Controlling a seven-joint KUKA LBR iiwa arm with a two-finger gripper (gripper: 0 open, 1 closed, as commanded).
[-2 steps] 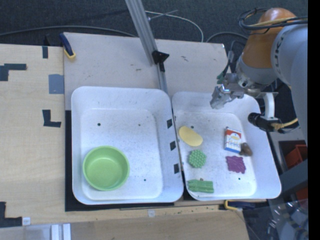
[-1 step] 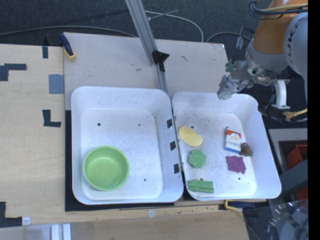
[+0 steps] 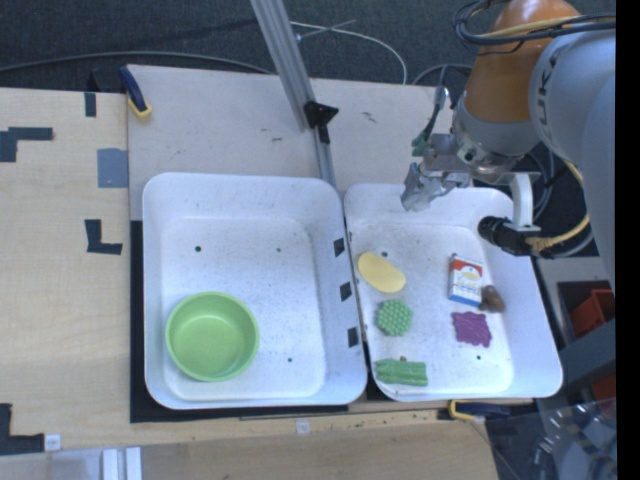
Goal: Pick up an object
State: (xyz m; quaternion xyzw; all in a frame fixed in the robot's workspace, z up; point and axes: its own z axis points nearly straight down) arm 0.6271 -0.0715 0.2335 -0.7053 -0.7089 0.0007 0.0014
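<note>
Robot arm poised over right bin (image 3: 520, 368)

The pincer (image 3: 417, 197), its grip state impossible to tell, hangs above the bin's far edge, well apart from the yellow piece (image 3: 381, 272).

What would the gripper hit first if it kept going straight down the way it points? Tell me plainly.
Most likely bare floor at the far end of the right bin. The gripper points down there; the yellow object lies nearer the camera, off that line. Depth is unclear from this slant.
</note>
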